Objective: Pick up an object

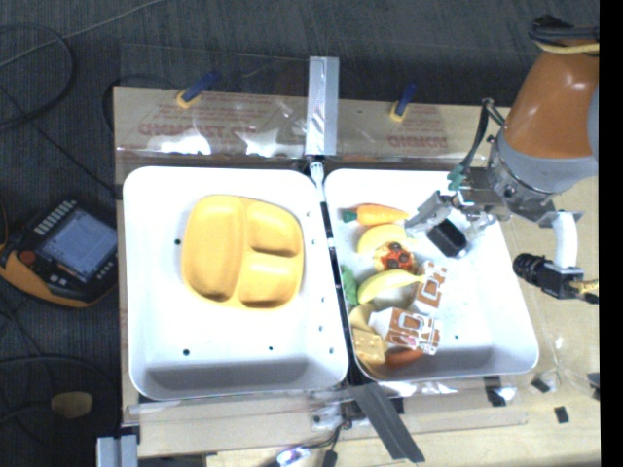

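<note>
Two-finger gripper (pixel 440 224) hangs over right white bin (pixel 487 305), claw state indiscernible. Yellow three-section plastic tray (pixel 241 249) lies in left white bin (pixel 156 290).

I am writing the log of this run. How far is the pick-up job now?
Done: the hand has reached over the right bin, near the pile of toy food. In hand: nothing visible between its fingers; the food lies in the bin. Left: to lower, grasp one item and lift it. The yellow tray sits in the left bin.
</note>
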{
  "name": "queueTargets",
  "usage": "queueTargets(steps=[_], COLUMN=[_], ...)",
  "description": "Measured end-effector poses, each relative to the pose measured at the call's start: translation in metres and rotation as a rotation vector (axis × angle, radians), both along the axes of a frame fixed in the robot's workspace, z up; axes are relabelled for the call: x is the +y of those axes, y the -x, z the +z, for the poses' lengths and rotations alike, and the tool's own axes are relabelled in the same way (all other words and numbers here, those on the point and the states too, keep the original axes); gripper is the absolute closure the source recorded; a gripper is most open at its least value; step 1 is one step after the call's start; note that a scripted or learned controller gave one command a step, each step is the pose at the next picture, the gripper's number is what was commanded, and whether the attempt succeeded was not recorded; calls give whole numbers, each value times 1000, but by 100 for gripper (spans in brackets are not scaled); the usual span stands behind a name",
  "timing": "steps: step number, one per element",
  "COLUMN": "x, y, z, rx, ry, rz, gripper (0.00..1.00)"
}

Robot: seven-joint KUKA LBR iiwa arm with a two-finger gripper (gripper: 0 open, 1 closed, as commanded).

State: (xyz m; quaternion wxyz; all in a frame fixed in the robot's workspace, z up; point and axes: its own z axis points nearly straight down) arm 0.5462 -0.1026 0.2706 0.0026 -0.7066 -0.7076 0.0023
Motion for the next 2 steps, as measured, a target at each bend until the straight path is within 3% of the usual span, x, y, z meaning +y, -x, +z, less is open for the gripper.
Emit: queueTargets(steps=[1,2], x=[0,-14], y=[-1,-2], z=[5,-162], rx=[6,0], ry=[-1,-3], rz=[0,194], gripper=[100,100])
